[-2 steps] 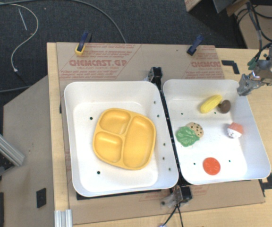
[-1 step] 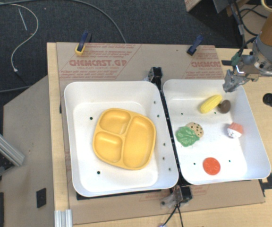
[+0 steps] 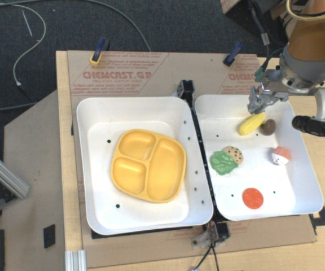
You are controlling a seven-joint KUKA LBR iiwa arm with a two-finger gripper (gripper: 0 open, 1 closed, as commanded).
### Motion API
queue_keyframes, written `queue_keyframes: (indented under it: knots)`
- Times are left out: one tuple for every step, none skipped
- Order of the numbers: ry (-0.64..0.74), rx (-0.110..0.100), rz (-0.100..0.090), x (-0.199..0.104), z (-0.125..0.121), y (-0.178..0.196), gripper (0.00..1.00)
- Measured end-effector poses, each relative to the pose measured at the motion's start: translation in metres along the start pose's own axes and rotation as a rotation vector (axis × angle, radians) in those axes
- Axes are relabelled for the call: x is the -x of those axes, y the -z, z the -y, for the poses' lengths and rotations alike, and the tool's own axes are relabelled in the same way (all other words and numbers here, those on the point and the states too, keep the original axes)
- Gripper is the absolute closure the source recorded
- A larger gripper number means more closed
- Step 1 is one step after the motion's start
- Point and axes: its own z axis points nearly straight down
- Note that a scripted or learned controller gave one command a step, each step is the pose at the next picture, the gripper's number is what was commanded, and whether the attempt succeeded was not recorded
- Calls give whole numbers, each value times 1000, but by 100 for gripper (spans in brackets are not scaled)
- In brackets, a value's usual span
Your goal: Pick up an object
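The right bin holds several small toys. A yellow corn cob lies near its far wall, with a small brown piece touching its right end. A green leafy piece and a speckled cookie sit mid-bin. A red and white piece lies to the right, and a red disc near the front. My gripper hangs just above the corn cob's far end. Nothing shows between its fingers.
The left bin holds a yellow divided plate. Blue clamps hold the cardboard at the back. A black clip sits between the bins at the far side.
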Motion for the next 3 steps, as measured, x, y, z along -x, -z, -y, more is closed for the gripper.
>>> queue_keyframes:
  knots:
    - [1,5,1,-55,-7,8,100]
    - [0,1,1,-104,-16,-5,100]
    - [1,-1,1,-161,-9,-14,100]
